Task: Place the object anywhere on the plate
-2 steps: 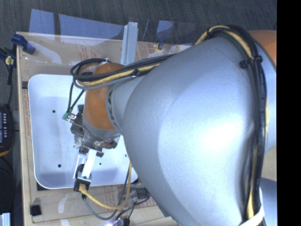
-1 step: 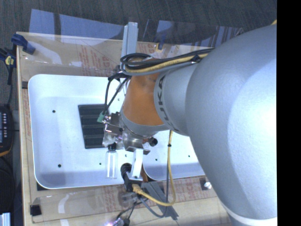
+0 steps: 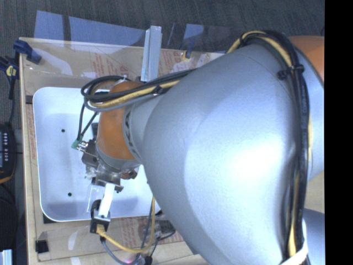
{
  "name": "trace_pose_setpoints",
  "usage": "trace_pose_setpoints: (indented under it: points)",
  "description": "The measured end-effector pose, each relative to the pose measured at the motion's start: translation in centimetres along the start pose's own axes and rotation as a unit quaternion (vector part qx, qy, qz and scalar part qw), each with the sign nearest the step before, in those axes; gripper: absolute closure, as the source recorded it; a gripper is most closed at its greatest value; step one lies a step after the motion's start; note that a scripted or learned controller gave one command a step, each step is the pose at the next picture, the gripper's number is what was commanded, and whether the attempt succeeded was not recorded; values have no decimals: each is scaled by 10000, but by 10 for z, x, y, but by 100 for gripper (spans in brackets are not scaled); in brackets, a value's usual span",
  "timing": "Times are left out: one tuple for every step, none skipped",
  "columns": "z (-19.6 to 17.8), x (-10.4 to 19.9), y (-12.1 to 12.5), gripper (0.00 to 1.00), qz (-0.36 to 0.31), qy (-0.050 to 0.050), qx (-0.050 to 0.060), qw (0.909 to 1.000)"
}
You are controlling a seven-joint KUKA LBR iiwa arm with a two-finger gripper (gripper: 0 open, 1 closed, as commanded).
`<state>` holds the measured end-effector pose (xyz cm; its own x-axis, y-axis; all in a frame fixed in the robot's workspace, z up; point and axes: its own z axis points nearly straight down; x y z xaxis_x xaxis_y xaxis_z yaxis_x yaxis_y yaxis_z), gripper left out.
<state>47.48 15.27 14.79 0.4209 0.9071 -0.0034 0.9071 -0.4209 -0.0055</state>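
My arm fills most of the camera view, reaching from the right over the left white bin [image 3: 47, 120]. The orange band [image 3: 110, 137] sits above the wrist, which points down into the bin's middle. My gripper [image 3: 102, 173] hangs low over the bin floor near the bin's front half, and the wrist hides its fingers. The arm's bulk covers the bin's right part and everything to the right of it. The bare part of the bin floor carries two small dark dots [image 3: 63, 130].
A metal upright post [image 3: 151, 51] stands behind the bin. A blue clamp [image 3: 25, 49] grips the bench's back left corner. A black device [image 3: 5, 148] sits off the bench's left edge. Yellow and black cables [image 3: 118, 90] loop over the wrist.
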Motion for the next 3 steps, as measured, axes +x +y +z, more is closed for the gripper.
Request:
trace_pose_setpoints:
  points:
    - [-45, -79, 38, 100, -164, 10, -8, 9999]
    - [-3, 6, -3, 100, 80, -3, 6, 10000]
    - [-65, -30, 21, 100, -947, 15, -19, 9955]
